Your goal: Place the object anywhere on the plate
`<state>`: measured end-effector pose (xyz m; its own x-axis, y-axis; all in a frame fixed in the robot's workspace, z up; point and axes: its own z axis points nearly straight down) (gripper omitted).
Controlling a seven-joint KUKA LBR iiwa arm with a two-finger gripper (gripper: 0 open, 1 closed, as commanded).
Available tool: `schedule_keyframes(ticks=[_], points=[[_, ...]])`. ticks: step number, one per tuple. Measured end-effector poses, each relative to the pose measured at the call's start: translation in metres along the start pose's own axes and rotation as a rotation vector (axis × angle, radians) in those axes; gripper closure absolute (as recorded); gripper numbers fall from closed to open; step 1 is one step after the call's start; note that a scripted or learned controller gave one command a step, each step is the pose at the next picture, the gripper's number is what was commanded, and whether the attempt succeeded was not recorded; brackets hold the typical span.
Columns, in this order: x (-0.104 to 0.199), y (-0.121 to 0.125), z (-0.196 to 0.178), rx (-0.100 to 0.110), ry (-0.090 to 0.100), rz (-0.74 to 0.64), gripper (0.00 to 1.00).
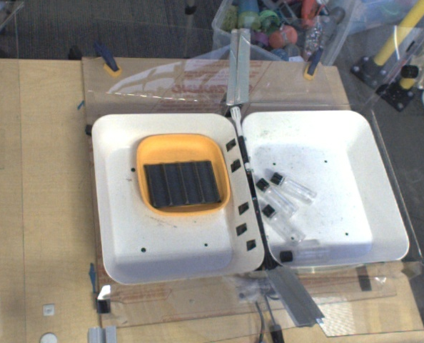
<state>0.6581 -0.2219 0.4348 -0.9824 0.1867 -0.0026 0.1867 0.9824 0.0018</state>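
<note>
An orange plate (149, 151) rests in the left white bin (119, 241). A black ribbed rectangular object (182, 184) lies flat on the plate, covering most of its middle. In the right white bin (355, 191) lie several clear plastic tubes with black caps (283, 191), bunched near that bin's left wall.
A metal divider with black clips (240, 191) runs between the two bins. A clear tub of coloured toys (283, 13) stands behind the bins. Wooden bench surface (33, 191) stretches to the left. A yellow-handled tool (405, 27) lies at the back right.
</note>
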Motion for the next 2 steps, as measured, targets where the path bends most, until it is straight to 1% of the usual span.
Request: schedule_keyframes(ticks=[1, 2], points=[[0.0, 0.0, 0.0, 0.0, 0.0, 0.0, 0.0], [0.001, 0.0, 0.094, -0.001, 0.0, -0.268, 0.0]])
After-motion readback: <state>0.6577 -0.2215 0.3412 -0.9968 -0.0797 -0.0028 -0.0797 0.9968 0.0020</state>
